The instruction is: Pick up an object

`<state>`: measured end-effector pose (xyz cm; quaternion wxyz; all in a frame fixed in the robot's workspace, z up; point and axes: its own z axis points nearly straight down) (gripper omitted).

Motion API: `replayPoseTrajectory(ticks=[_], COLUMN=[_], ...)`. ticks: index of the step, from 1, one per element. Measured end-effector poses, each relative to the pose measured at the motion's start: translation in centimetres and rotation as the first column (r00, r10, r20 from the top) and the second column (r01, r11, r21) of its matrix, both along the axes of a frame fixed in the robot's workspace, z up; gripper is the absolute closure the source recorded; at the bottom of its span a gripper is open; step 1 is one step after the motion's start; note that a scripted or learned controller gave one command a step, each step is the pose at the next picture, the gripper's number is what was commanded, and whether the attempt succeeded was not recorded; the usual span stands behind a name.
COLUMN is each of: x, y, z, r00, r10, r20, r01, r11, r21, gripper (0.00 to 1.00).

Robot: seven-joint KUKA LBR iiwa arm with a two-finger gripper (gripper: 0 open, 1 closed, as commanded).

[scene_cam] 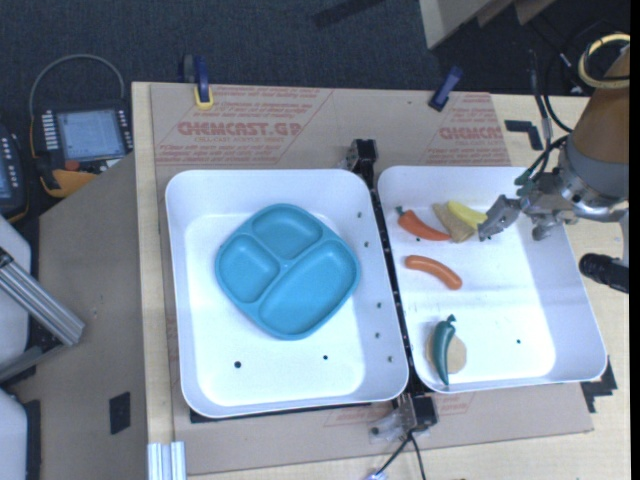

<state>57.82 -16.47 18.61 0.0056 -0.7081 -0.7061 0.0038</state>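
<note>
Beside claw: yellow piece (462,213) and tan chunk (459,226), just left of the gripper (517,221).
Claw state: fingers spread, pinching nothing.
Approach: lower squarely, straddle one item, avoid red pepper (421,227).

R bin (560,363): orange-red chili (422,227) at top left, touching tan/yellow piece (458,218) beside it. Orange sausage (433,271) lies flat nr middle-left. Teal pepper (442,342) w/ dark stem rests on tan disc (456,356), bottom left.

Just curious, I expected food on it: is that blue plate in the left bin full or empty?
Empty. The blue plate lies flat in the left bin, and all three of its compartments show bare blue.
</note>
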Motion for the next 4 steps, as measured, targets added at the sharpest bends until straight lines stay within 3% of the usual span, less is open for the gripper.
replayPoseTrajectory(ticks=[1, 2, 3, 4], x=[0.3, 0.7, 0.7, 0.8], y=[0.0, 0.0, 0.0, 0.0], z=[0.7, -5.5, -10.2, -9.1], r00=[1.0, 1.0, 1.0, 1.0], r10=[0.003, 0.002, 0.002, 0.002], r20=[0.014, 0.006, 0.012, 0.015], r01=[-0.003, -0.002, -0.002, -0.002], r11=[1.0, 1.0, 1.0, 1.0], r21=[-0.003, -0.001, -0.002, -0.003], gripper=[0.0, 0.0, 0.0, 1.0])
